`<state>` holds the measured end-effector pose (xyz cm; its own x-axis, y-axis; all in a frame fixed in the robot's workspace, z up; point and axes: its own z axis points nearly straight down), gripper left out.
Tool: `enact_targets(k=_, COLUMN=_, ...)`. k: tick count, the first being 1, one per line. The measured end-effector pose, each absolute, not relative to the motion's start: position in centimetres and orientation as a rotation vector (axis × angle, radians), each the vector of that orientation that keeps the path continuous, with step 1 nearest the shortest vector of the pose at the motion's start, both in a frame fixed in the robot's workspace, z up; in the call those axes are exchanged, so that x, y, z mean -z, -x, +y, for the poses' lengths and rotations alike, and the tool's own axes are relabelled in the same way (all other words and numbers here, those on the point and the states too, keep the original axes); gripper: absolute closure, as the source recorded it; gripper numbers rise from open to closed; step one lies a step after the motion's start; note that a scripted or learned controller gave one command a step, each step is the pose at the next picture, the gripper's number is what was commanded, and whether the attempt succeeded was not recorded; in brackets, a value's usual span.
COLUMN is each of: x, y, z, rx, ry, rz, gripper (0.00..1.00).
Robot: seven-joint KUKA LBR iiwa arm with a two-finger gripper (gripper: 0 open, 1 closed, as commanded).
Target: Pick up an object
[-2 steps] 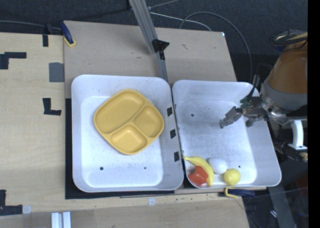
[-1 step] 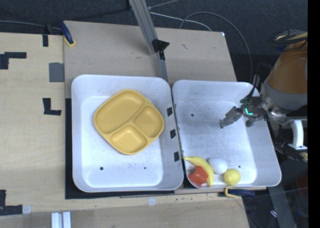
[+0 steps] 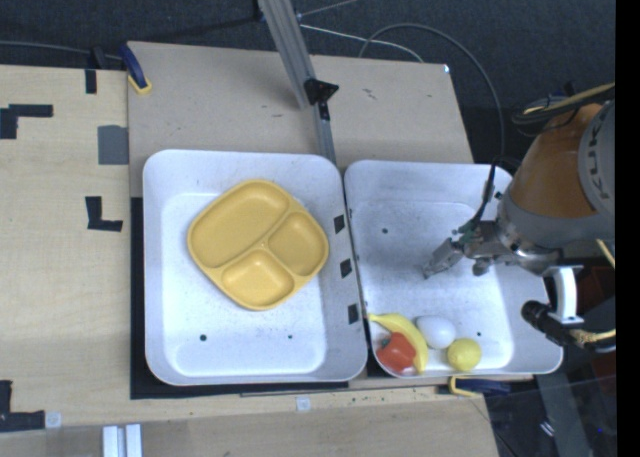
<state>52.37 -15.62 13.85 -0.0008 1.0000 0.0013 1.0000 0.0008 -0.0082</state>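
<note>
Two white bins side by side on my bench, so going left to right: the left bin has a yellow divided plate sitting in it, three compartments, turned at an angle, lying toward the upper middle of that bin. Over the divider, the right bin has all the small stuff huddled in its near corner by the front wall: a yellow banana curving over a red round thing, a white egg-shaped thing just beside those, and a small yellow ball-like fruit at the right end of the bunch. All four are touching or nearly touching each other. My gripper is over the middle of the right bin, fingers pointing leftward and a bit down in the view, with my grey wrist and the orange band behind it off to the right. The fingers are too small and dark for me to say how far apart they are, and I can't make out anything between them. The pile sits below my fingertips in the view, near but clearly apart, with bare bin floor between us. No readable writing or labels on anything; it's all too small or plain.
</note>
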Motion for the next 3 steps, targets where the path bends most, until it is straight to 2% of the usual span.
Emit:
enact_targets(k=1, x=-8.7, y=-52.4, z=-15.6, rx=-0.003, ry=2.221, rz=-2.224, gripper=0.00)
enact_targets(k=2, x=-9.9, y=-52.4, z=-15.5, rx=-0.001, ry=2.218, rz=-2.223, gripper=1.00)
enact_targets(k=3, x=-14.2, y=-52.1, z=-15.2, rx=0.002, ry=2.221, rz=-2.224, gripper=1.00)
